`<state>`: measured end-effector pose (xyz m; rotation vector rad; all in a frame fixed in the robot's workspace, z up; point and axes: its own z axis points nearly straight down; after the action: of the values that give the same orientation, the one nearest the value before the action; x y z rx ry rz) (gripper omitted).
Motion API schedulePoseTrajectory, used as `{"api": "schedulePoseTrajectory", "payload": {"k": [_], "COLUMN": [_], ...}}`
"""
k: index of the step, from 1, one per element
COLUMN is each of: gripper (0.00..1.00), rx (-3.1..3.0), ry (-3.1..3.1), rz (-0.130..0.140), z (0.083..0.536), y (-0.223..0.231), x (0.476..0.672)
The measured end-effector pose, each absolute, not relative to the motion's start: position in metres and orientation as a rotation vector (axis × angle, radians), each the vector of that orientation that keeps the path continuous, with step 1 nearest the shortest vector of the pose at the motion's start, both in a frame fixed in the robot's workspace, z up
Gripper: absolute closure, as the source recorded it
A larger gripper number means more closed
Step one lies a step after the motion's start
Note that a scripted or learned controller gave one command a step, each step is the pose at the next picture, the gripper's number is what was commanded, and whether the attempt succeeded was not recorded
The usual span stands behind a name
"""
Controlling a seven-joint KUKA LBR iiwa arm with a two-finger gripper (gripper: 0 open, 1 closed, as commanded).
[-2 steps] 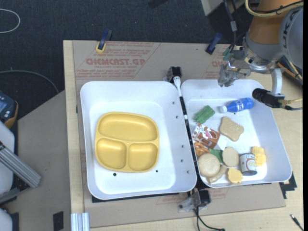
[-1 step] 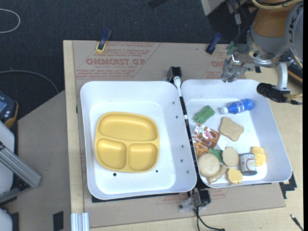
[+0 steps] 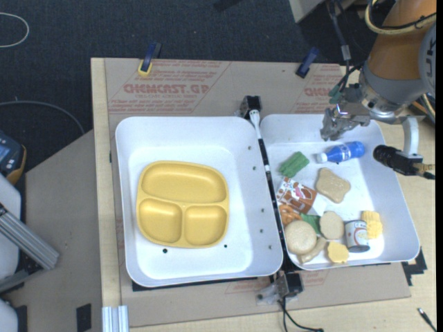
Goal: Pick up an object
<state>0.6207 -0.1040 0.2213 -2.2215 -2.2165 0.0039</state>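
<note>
My gripper hangs over the far side of the right bin, just above and left of a blue bottle with a white cap. Nothing shows between its fingers. A green block lies to the lower left of the gripper. Nearer the front lie a tan bread slice, a red and white snack packet, a round cookie, a small can and yellow corn.
The left bin holds a yellow divided plate. A black clamp sits at the far end of the seam between the bins. Cardboard lies under both bins, with clips at its far edge.
</note>
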Motion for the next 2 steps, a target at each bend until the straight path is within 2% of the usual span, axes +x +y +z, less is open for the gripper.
{"api": "schedulePoseTrajectory", "payload": {"k": [1, 2], "gripper": [1.0, 1.0], "rx": [-2.219, -2.22], "ry": [-2.218, -2.217], "rz": [0.003, 0.003], "z": [0.234, 0.23], "y": [-0.083, -0.076], "x": [0.572, 0.543]}}
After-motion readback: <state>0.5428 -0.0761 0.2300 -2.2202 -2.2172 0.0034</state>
